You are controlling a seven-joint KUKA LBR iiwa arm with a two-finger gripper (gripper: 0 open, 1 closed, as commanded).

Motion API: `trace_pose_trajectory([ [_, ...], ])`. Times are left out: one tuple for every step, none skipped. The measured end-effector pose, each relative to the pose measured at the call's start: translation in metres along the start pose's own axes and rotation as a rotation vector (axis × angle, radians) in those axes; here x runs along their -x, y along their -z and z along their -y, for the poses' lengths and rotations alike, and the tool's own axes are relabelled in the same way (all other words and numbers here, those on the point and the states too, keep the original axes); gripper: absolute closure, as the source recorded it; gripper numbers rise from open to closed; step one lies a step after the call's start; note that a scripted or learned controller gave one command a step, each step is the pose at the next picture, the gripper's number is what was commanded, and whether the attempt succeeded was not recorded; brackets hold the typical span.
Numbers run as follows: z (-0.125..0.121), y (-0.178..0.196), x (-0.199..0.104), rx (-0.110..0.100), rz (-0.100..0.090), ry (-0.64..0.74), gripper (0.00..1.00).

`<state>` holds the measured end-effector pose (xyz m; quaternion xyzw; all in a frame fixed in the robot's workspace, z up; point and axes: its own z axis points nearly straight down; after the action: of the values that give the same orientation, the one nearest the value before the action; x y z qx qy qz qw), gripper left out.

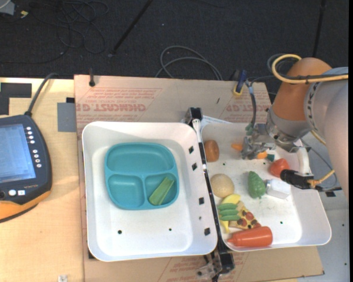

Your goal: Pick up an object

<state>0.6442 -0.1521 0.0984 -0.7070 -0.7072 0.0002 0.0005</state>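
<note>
The right bin (309, 225) holds several toy foods: a brown bun (211, 150), a beige potato (222, 185), a green pepper (256, 184), a red tomato (278, 167), a white piece (278, 188), yellow and green pods (228, 207), a pizza slice (246, 218) and a red sausage (250, 237). My gripper (255, 145) hangs low over the bin's far part, just above small orange pieces (251, 154) and left of the tomato. Nothing is visibly held.
The left bin (100, 216) carries a teal divided plate (135, 163) with a green piece (162, 190) in its right compartment. A ridge (203, 175) separates the bins. A tablet pendant (15, 157) lies at the far left. Cables cross the dark floor behind.
</note>
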Motion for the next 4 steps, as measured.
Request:
trace_pose_trajectory([
  [0.000, 0.000, 0.000, -0.001, 0.000, 0.000, 0.00],
  [0.000, 0.010, 0.000, -0.001, 0.000, 0.000, 1.00],
  [0.000, 0.009, 0.000, -0.002, 0.000, 0.000, 0.00],
  [0.001, -0.012, 0.032, -0.003, -0.001, 0.000, 0.00],
])
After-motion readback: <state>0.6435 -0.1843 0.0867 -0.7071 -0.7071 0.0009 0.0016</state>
